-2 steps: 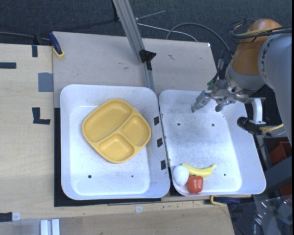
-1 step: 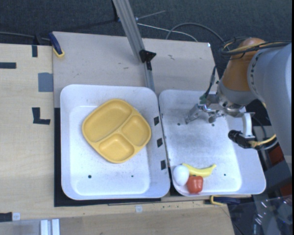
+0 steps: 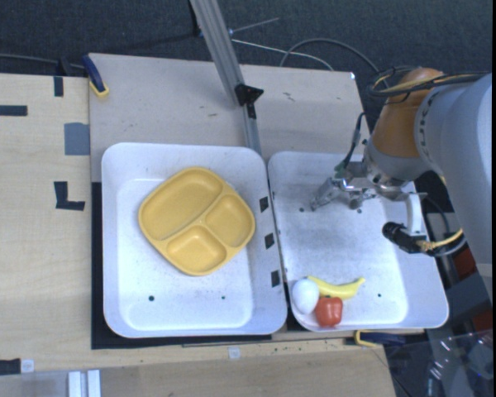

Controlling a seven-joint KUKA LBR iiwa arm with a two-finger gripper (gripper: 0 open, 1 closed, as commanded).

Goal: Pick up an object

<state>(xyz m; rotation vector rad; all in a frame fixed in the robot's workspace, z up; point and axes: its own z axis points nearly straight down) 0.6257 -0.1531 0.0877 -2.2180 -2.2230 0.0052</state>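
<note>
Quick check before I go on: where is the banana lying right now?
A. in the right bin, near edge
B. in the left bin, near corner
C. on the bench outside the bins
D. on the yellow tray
A: the banana lies in the right bin near its front edge, beside a white ball and a red piece.

Two white bins sit side by side on the worktop [image 3: 174, 98]. The left bin [image 3: 124, 304] holds a yellow divided tray [image 3: 197, 220], lying tilted near its middle. In the right bin [image 3: 397, 304], a banana [image 3: 341, 287], a white egg-shaped object [image 3: 304, 295] and a red object [image 3: 330, 310] cluster together at the near-left corner. The gripper [image 3: 324, 198] hangs over that bin's far part, well apart from the cluster.
</note>
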